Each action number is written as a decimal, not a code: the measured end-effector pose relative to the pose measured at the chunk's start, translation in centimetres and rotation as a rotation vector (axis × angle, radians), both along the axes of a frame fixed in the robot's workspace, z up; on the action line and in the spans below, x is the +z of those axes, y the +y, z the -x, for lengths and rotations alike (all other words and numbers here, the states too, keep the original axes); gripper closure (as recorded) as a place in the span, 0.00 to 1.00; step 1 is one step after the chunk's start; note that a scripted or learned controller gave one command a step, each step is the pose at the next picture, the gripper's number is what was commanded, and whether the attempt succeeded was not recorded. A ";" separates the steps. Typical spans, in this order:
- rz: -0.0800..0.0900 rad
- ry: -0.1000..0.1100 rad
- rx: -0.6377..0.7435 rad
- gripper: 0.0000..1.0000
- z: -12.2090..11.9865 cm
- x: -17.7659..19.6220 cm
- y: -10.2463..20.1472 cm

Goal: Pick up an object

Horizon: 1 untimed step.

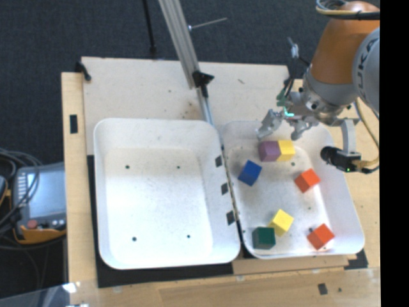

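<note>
Over the far edge of the right bin (pixel 342 194), my fingers (pixel 284 125) are hanging spread apart, one tip out to the left and one to the right, with nothing between them. I am holding them that wide, I judge, so a cube can fit in the gap when I drop. Just below them, near the bin's far wall, a purple cube (pixel 269 150) and a yellow cube (pixel 286 148) are sitting side by side and touching. That pairing is awkward: closing on one may well catch or shove the other, so I would be choosing my angle with care.

Further out, a blue cube (pixel 250 172) is lying alone toward the bin's left wall, and an orange cube (pixel 307 180) is sitting apart toward the right side. Both are standing free, which makes them easier picks, though they are farther from where I am hovering. Along the near edge, a second yellow cube (pixel 282 220) is resting just beside a green cube (pixel 263 237) in the near left corner, and another orange cube (pixel 321 235) is sitting toward the near right corner.

The left bin (pixel 108 171) is lying alongside on the desk (pixel 128 82). The pick itself is not yet begun.
</note>
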<state>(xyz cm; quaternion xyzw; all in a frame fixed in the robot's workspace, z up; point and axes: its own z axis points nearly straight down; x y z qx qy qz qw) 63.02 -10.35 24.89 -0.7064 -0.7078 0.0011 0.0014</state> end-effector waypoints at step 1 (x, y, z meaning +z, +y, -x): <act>0.000 -0.004 0.000 0.00 -0.1 0.2 0.0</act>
